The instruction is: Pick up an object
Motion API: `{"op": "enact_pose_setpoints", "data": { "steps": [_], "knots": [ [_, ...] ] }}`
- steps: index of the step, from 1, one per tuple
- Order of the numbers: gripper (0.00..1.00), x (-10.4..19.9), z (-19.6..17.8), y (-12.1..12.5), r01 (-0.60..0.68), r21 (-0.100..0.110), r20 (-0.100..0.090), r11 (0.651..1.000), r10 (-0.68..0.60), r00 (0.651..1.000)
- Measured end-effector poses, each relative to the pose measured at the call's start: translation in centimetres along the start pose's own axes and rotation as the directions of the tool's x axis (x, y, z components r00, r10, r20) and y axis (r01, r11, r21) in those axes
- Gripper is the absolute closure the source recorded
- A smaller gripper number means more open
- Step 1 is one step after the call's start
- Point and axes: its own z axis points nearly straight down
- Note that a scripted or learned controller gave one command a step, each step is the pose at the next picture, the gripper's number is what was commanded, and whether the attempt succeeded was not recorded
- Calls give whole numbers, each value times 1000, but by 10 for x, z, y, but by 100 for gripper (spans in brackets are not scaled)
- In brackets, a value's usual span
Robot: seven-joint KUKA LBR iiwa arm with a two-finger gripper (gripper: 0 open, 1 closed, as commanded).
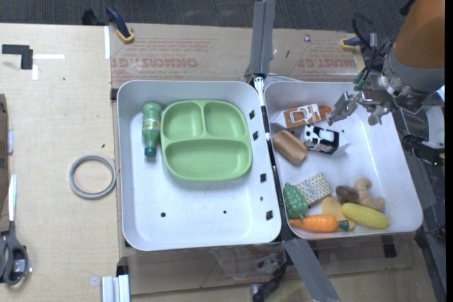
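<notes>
While its finger state is unreadable, the metal hand (345, 109) hovers above the boxy black-and-white carton (322, 139).

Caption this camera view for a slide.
Gripper hovers over the right bin of toy food; green plate in the left bin.

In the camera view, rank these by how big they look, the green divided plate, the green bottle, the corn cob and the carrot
1. Green divided plate, by far the largest.
2. Green bottle.
3. Corn cob and carrot look about alike, so I would not rank one over the other.
</notes>
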Motion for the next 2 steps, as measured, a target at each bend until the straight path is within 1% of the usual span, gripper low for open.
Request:
{"op": "enact_pose_setpoints", "data": {
  "steps": [1, 2],
  "knots": [
    [0, 16, 113, 14, -55, -24, 3, 998, 55, 998],
    [0, 22, 63, 67, 81, -4, 1, 997, -81, 997]
  ]
}}
